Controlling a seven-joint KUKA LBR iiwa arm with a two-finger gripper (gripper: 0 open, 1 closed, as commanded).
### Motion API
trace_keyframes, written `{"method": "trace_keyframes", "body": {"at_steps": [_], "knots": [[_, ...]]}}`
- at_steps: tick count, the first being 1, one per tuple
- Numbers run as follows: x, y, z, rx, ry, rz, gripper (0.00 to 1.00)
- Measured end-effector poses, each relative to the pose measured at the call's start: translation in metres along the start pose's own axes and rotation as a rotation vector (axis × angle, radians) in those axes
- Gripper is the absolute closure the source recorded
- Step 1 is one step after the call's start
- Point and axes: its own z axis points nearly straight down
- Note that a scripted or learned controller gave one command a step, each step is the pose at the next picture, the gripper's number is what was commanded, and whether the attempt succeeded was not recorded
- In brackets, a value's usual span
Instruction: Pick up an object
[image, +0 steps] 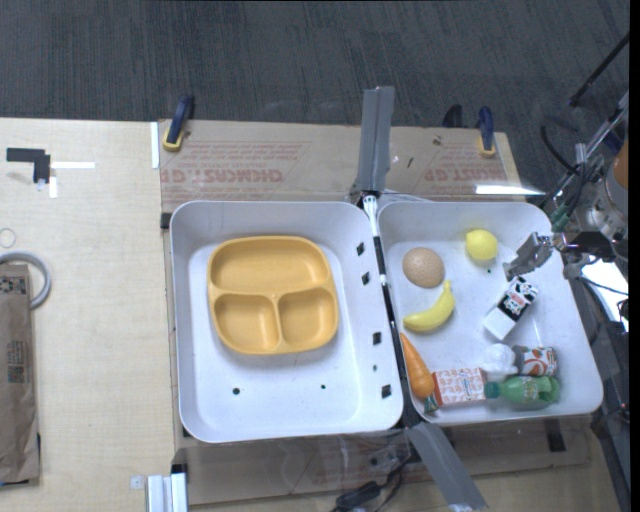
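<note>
The right bin (580, 330) holds a lemon (481, 245), a brown egg-shaped object (424, 266), a banana (430, 312), a small white cow-print carton (510, 305), a carrot (418, 368), a red-and-white juice carton (460, 386), a green bottle (525, 392) and a small orange-labelled container (536, 360). My gripper (548, 253) hangs over the bin's right rim, just above and right of the cow-print carton and right of the lemon. It looks open, with nothing between its fingers.
The left bin (200, 400) contains a yellow divided plate (272, 295). A grey divider bar (375, 130) runs between the bins at the back. Cardboard (260, 160) lies behind the bins, with blue clamps (180, 115) on it. Cables hang at the right edge.
</note>
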Motion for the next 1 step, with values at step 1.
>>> {"method": "trace_keyframes", "body": {"at_steps": [1], "knots": [[0.0074,0.0139,-0.0424,-0.001,-0.001,0.192,0.00]]}}
